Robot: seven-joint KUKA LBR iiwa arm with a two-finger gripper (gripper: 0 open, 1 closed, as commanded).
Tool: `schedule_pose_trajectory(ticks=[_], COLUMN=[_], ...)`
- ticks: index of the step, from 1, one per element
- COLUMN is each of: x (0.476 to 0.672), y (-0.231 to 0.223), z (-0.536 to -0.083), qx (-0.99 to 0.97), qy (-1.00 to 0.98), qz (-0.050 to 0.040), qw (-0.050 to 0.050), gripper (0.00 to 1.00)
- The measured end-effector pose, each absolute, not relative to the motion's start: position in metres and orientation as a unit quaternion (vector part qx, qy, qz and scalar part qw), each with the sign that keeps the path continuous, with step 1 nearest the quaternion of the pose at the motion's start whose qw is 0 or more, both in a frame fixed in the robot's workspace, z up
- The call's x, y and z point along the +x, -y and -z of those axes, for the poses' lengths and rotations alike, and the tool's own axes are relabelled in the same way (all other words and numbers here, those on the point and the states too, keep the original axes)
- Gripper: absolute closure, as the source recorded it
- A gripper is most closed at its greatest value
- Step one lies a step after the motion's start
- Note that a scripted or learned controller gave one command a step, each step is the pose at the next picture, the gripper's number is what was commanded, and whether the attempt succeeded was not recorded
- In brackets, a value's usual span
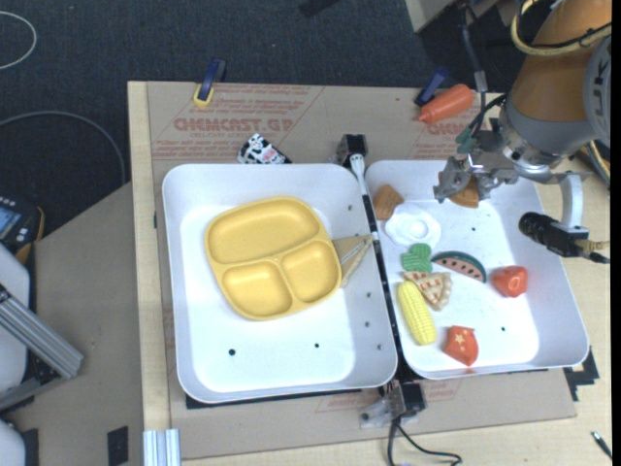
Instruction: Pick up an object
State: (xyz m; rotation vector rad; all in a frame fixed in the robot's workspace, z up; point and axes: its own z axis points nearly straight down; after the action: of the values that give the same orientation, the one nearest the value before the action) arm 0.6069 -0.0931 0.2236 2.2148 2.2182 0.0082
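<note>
Grey two-finger gripper (464, 186) sits low over the right white bin's (543, 343) back edge, fingers closed around a small tan-brown toy food piece (470, 198). Lift straight up, slowly; grip looks marginal, and avoid the white fried-egg toy (411, 228) nearby.

Grey arm (543, 115) with an orange band, black cables, dull metal wrist.
</note>
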Motion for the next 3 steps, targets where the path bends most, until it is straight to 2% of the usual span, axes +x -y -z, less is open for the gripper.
schedule_pose_trajectory(ticks=[1, 2, 3], x=[0.608, 0.65, 0.656], y=[0.093, 0.083, 0.074], z=[-0.225, -0.227, -0.215], qx=[0.707, 0.706, 0.707], qy=[-0.708, -0.708, -0.708], qz=[-0.001, -0.0018, -0.0003], qw=[0.001, 0.002, 0.001], gripper=[1.0, 1.0, 1.0])
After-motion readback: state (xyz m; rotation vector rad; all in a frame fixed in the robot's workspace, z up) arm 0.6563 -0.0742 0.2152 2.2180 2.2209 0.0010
